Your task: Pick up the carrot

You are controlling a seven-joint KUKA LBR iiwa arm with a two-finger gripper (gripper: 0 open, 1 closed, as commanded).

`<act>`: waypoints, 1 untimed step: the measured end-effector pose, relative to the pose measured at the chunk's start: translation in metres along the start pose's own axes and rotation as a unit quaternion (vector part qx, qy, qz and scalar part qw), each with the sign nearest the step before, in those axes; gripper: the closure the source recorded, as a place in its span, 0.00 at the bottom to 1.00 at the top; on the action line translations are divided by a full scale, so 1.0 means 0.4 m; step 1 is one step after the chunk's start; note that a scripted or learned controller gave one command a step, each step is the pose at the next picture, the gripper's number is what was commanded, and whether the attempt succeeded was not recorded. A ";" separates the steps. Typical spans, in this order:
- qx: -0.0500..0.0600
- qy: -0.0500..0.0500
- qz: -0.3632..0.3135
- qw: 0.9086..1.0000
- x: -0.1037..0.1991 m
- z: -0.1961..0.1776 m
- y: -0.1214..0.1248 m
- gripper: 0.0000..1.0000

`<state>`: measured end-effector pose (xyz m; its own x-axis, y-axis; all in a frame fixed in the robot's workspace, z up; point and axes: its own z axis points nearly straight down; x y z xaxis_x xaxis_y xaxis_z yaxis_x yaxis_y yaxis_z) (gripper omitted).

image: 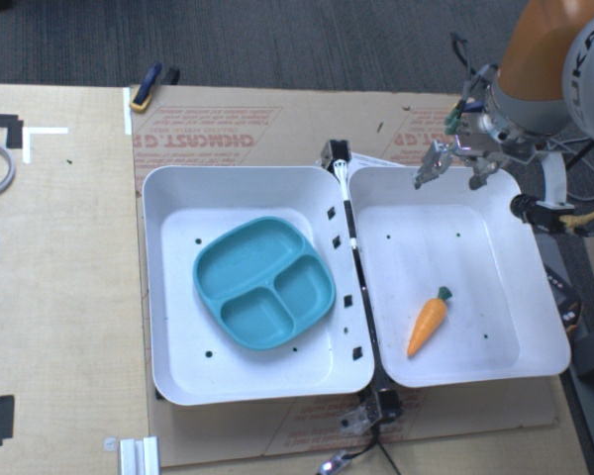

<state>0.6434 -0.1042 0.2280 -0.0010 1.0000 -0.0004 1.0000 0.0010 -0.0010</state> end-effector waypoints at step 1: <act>0.000 0.000 0.002 1.000 0.017 0.199 -0.307 0.00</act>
<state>0.5205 -0.0976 0.1486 0.0021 1.0000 0.0000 1.0000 -0.0021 -0.0014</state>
